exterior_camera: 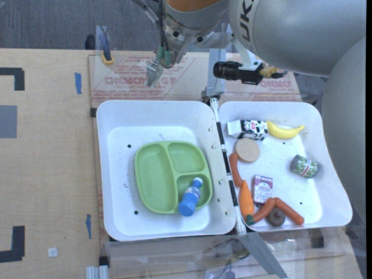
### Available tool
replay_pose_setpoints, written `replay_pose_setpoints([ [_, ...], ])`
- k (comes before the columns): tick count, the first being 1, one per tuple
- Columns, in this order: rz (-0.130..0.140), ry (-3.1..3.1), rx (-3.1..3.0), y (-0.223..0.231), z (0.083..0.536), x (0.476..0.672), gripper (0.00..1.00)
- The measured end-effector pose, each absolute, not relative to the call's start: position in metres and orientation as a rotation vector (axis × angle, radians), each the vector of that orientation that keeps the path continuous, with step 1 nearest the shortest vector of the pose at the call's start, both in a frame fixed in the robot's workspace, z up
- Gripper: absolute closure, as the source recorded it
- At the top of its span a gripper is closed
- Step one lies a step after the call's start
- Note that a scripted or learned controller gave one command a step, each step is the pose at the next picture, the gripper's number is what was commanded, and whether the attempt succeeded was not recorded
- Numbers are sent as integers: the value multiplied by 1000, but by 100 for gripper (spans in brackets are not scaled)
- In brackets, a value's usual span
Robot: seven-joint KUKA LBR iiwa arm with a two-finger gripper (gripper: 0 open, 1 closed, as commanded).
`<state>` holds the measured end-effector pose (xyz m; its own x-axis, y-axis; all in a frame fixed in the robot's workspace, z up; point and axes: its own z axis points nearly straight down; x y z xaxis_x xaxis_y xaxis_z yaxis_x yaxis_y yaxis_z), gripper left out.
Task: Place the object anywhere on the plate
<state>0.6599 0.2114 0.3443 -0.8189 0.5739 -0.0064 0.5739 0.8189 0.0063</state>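
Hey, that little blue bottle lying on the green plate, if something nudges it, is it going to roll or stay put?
The blue bottle lies on its side, and its rounded body would probably roll sideways. The green plate has raised dividers and a rim that might stop it. It looks small and plastic, so likely light and easy to shift.

arm (290, 22): letters "UK" of the KUKA name | other print too blurred to read

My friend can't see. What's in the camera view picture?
A blue bottle lies on a green plate in the left white bin. The gripper hangs above the bins, and the right bin holds toy foods like a banana and carrot.
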Motion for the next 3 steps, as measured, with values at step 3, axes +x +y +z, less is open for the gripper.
replay_pose_setpoints([
  [3,18,2989,885,225,399,660,100],
])
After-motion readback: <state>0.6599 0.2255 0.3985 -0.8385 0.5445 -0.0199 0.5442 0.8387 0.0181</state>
